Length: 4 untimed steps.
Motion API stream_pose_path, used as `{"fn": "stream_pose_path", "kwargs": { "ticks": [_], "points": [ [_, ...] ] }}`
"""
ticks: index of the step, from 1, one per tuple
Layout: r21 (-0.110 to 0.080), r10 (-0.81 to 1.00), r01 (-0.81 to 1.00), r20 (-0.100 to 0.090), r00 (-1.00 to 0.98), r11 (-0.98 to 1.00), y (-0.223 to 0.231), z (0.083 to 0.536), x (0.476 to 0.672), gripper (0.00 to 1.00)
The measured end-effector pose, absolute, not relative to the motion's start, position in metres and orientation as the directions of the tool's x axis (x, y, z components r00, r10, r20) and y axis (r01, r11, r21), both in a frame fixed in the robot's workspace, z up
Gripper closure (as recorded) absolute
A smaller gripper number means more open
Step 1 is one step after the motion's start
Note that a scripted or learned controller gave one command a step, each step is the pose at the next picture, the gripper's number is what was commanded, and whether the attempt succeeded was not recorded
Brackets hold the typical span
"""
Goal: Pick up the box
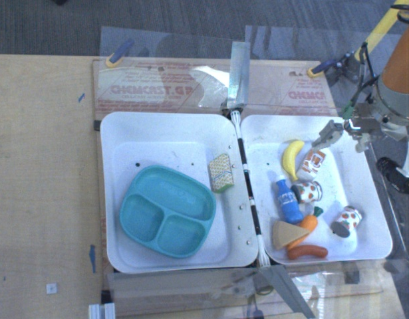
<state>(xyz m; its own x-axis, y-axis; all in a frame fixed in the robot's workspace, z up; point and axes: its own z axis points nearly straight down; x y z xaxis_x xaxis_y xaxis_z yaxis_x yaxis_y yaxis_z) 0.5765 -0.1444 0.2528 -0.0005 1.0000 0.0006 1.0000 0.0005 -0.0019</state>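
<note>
A red sausage (307, 251) lies by the near edge of the right bin (364, 178), with a blue bottle (287, 201) farther in. In the left bin (124, 151), a teal plate (167, 210) lies in the near part. Beyond it, the yellow-green patterned box (220, 172) sits by the right edge. The gripper (324, 138) hangs over the right bin's far part, well apart from the box; I cannot tell whether its jaws are open or closed.

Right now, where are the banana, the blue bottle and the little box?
banana (292, 157): camera view, middle of its curve.
blue bottle (288, 203): camera view, middle of its body.
box (220, 172): camera view, its patterned top face.
</note>
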Motion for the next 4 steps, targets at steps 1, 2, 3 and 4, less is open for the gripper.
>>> {"fn": "stream_pose_path", "kwargs": {
  "ticks": [1,2,3,4],
  "points": [
    [-0.001,0.996,0.996,0.000,-0.092,0.092,-0.0998,0.1611,0.5548,0.00],
    [0.000,0.996,0.996,0.000,-0.091,0.091,-0.1006,0.1613,0.5549,0.00],
    [0.000,0.996,0.996,0.000,-0.091,0.091,-0.1006,0.1613,0.5549,0.00],
    [0.000,0.996,0.996,0.000,-0.091,0.091,-0.1006,0.1613,0.5549,0.00]
  ]
}}
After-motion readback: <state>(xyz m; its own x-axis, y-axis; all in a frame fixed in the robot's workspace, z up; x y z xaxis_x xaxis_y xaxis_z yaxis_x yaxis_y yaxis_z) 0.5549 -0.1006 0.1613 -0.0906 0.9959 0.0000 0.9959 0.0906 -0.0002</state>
